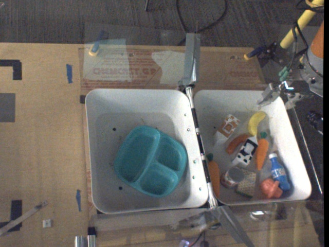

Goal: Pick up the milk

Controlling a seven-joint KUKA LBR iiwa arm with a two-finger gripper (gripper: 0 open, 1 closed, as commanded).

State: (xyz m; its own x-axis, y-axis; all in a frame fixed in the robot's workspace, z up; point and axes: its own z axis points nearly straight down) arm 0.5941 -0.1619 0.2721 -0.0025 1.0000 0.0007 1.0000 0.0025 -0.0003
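Observation:
The milk point(246, 153) is a small white carton with black cow patches. It lies in the middle of the right bin point(205, 104), among other toy foods. My gripper point(279, 93) hangs over the bin's far right corner, well up and to the right of the milk. Its fingers are spread open and hold nothing.
Around the milk lie a brown-and-white carton point(229, 125), a banana point(256, 122), an orange sausage point(237, 142), a carrot point(262, 153), a blue bottle point(278, 171), a can point(234, 176) and a second carrot point(213, 176). A teal divided plate point(150, 161) sits in the left bin point(100, 117).

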